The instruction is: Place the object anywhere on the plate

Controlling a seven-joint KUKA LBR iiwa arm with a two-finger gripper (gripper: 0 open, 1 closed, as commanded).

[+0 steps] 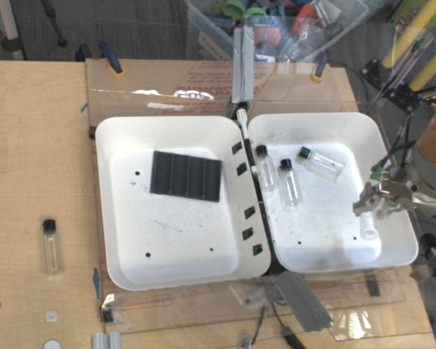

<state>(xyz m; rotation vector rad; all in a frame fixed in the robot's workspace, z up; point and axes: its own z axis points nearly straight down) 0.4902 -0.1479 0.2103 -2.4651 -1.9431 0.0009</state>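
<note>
A black ribbed plate (187, 175) lies flat in the left bin (123, 267), toward its far side. Three clear vials with black caps lie in the right bin (349, 126): one (264, 167) by the divider, one (289, 182) beside it, and one (320, 161) further right. My gripper (368, 208) hangs low over the right bin's right side, far from the plate. A small pale cylinder (368, 230) shows just under it; I cannot tell whether it is held.
Another vial (51, 244) lies on the wooden bench left of the bins. A clear tub of colourful toys (276, 6) stands behind the bins. Black clips (248, 211) line the divider between the bins.
</note>
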